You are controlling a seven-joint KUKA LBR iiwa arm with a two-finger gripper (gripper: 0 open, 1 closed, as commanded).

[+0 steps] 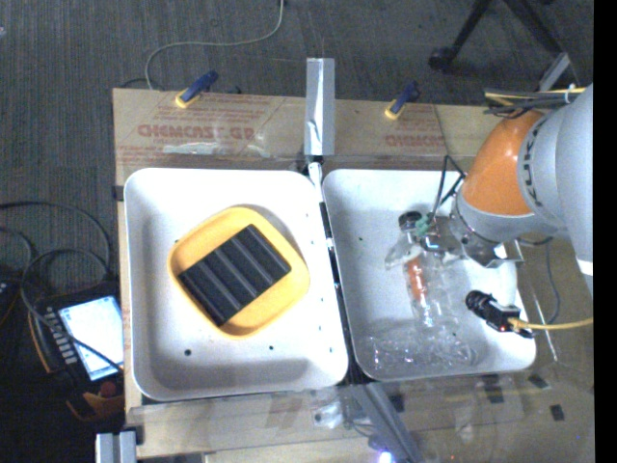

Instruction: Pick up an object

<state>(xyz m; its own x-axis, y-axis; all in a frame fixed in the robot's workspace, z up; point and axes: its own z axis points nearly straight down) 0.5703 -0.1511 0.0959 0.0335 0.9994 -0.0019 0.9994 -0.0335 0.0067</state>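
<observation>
A clear plastic bottle (420, 280) with an orange label lies in the right bin (366, 210), its dark cap end pointing to the back. My gripper (431, 236) reaches in from the right and sits low over the bottle's neck, right at its cap end. The wrist hides the contact, so I cannot tell whether it touches the bottle. A yellow block with a black ridged top (239, 269) lies in the middle of the left bin (154, 201).
A crumpled clear plastic piece (419, 348) lies along the right bin's front wall. A black connector with a yellow cable (490, 311) hangs off the arm over the bin's right side. The divider between the bins (329, 249) runs just left of the bottle.
</observation>
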